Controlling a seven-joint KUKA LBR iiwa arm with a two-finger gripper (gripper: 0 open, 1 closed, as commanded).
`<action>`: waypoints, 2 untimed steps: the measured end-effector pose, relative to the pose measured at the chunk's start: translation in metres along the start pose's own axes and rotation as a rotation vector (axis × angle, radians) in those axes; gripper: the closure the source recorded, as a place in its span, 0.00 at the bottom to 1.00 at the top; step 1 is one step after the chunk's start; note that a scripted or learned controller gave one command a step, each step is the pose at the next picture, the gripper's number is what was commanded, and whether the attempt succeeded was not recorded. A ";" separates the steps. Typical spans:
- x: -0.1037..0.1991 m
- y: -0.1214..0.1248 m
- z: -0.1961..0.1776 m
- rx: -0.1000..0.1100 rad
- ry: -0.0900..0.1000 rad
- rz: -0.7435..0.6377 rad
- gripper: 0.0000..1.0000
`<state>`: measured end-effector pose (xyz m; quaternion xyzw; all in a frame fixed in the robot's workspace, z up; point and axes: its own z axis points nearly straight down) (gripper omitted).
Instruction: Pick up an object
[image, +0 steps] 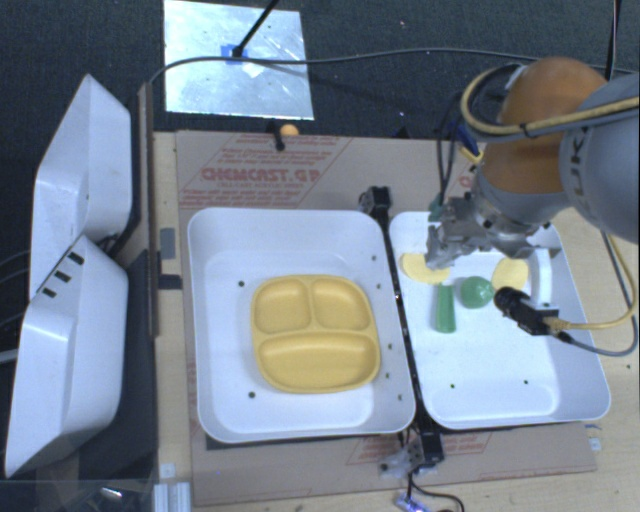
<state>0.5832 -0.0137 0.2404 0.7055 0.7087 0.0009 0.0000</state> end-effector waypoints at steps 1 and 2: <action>0.045 -0.025 -0.005 0.000 0.000 0.000 1.00; 0.094 -0.039 0.010 0.002 0.000 0.000 1.00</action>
